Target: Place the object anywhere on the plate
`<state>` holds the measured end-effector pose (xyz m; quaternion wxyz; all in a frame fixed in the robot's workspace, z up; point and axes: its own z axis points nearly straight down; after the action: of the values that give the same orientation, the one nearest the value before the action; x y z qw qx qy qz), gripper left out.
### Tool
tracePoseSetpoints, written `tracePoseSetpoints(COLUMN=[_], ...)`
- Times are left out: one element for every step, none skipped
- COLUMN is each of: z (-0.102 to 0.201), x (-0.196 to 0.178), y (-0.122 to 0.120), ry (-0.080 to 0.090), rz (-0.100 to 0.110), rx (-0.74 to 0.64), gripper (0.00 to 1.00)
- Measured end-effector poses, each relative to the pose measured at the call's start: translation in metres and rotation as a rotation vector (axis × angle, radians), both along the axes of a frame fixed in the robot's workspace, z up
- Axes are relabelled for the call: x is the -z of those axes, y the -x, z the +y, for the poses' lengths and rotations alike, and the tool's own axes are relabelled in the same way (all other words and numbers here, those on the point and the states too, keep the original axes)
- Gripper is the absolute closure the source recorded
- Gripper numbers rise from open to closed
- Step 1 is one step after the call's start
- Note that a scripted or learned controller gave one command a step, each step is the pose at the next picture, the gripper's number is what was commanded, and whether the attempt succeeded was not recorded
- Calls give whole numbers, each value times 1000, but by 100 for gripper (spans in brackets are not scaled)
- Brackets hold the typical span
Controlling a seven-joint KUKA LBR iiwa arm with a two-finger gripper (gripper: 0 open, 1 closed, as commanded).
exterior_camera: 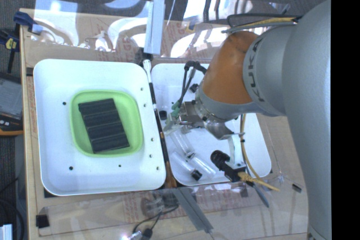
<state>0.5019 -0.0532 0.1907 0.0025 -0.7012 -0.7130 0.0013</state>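
The dark object is seen lying flat on the green plate, well left of the jaws, which are lowered into the right bin; their opening cannot be told.

The left bin is largely taken up by a green plate, and most of the plate's floor is covered by a dark ribbed block; open room is left only on the plate's rim and on the white margin around it. The right bin is crowded by the arm, which is stretched across its upper half, and by clear and black parts scattered over its lower floor. The two bins are parted by their raised rims, touching down the middle.
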Motion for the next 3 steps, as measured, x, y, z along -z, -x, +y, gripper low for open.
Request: tracePoseSetpoints(z=[0, -34, 11], x=[0, 48, -1], y=[0, -72, -77], ry=[0, -12, 0], rz=[0, -3, -3], rx=[0, -95, -72], gripper=[0, 0, 0])
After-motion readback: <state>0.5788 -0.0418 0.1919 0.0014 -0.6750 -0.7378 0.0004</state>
